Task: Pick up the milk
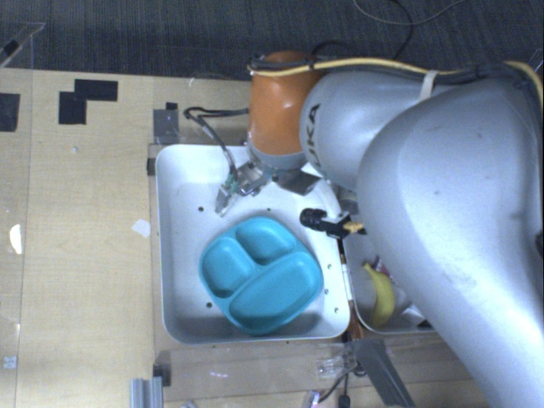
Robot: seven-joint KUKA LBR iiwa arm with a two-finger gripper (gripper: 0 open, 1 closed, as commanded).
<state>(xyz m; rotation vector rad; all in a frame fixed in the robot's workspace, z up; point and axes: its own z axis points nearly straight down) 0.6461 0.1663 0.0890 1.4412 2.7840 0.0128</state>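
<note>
White bins: two, side by side on the counter (85, 253) — the left bin (174, 253) and the right bin (364, 313), the latter largely covered by the arm
Blue divided plates: one (259, 272), with three compartments, lying in the left bin
Bananas: one (382, 294), in the right bin
Robot arms: one (442, 185), grey with an orange band
End effectors: one (226, 195), above the left bin
Black shapes on the counter: three (85, 99), near the far left corner

Arm over the left bin

Gripper (228, 195) hovers above the white bin (174, 253); blue divided plate (260, 272) lies just below-right of its fingers
</note>
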